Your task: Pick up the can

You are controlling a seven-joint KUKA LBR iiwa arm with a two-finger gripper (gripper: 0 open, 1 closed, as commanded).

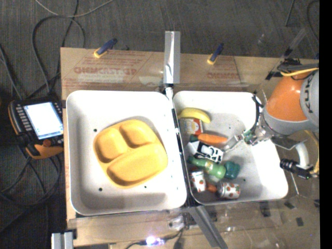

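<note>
The can [229, 190], red and white with a metal end, lies on its side near the front edge of the right bin [270, 183]. A second small red and white container [197, 181] lies just left of it. My gripper [229, 143] reaches in from the right over the middle of the right bin, well behind the can and not touching it. Its tip is beside a black and white box [209, 151] and an orange carrot [212, 138]. Nothing shows in its grasp.
The right bin also holds a banana [194, 114], a small jar [189, 125], a green bottle [208, 166] and a teal object [232, 169], crowded along its left side. A yellow divided tray [131, 151] sits in the left bin [78, 139].
</note>
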